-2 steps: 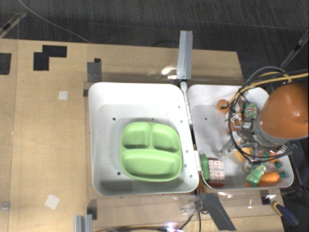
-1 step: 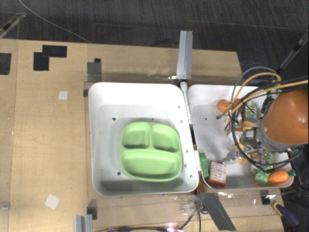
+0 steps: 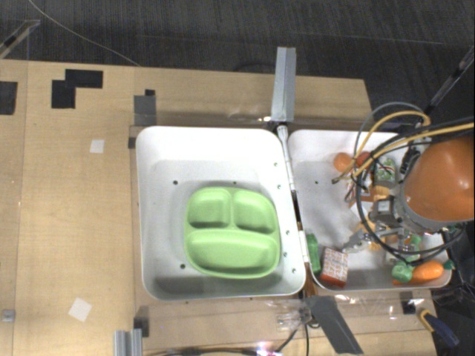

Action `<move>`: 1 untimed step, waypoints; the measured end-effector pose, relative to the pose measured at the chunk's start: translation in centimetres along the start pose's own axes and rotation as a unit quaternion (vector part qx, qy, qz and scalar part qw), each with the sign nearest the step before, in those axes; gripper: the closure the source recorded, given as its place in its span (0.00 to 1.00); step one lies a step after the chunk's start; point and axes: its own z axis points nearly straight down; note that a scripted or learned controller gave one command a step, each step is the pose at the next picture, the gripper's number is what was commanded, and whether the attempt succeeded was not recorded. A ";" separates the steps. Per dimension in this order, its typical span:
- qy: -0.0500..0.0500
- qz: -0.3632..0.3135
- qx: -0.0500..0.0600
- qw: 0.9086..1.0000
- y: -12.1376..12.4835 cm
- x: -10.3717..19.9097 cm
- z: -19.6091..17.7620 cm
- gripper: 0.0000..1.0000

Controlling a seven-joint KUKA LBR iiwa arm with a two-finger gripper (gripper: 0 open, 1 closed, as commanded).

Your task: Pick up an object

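- Gripper (image 3: 369, 237) sits low in the right bin (image 3: 315, 162), below the arm's orange band (image 3: 443, 180) and a tangle of yellow, black and red cables (image 3: 386, 136); whether it is spread or pressed together I cannot tell, and nothing can be seen pinched in it.
- Just left of it, near the bin's front wall, lies a small red and white box (image 3: 334, 266), with a green item (image 3: 312, 249) touching its left side.
- Toy carrot (image 3: 421, 272) with a green top lies in the front right corner of that bin.
- Another orange item (image 3: 342, 161) rests further back, partly behind the cables.
- Left bin (image 3: 159, 169) holds a green divided tray (image 3: 232, 231), three compartments showing, well apart from the arm.
- Both bins rest side by side on a pale wooden bench (image 3: 67, 221) bearing black square marks at its back left.
- Dark carpet (image 3: 223, 13) lies beyond the bench.
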 end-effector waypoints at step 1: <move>0.002 -0.007 0.000 1.000 0.2 -0.4 0.0 0.00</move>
